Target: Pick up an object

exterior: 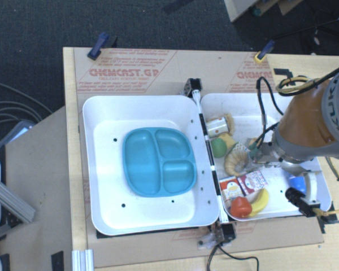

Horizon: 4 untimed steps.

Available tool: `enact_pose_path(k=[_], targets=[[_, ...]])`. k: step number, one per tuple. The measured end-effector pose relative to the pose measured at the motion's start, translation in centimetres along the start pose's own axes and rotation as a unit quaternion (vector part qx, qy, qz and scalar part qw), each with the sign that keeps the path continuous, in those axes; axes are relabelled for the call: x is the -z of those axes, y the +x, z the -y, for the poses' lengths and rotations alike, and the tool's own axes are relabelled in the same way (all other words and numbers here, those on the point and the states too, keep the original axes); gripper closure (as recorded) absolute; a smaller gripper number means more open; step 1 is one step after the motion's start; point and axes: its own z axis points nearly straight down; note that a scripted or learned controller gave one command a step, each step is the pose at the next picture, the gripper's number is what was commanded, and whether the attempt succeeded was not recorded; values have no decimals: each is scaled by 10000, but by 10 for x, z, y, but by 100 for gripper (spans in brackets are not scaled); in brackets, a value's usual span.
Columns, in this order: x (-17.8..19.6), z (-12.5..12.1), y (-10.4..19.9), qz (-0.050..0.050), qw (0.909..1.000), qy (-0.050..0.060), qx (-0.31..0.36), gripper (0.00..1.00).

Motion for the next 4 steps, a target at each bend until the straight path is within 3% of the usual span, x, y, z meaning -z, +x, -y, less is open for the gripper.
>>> enact_pose_path(k=[1, 2, 3, 4], targets=[[-1, 1, 0, -2, 10000, 13, 1, 0], [-16, -77, 10, -40, 10000, 79, 20, 0], [-6, -77, 10, -39, 10000, 71, 14, 100], [-6, -77, 10, -40, 10000, 73, 14, 0]])
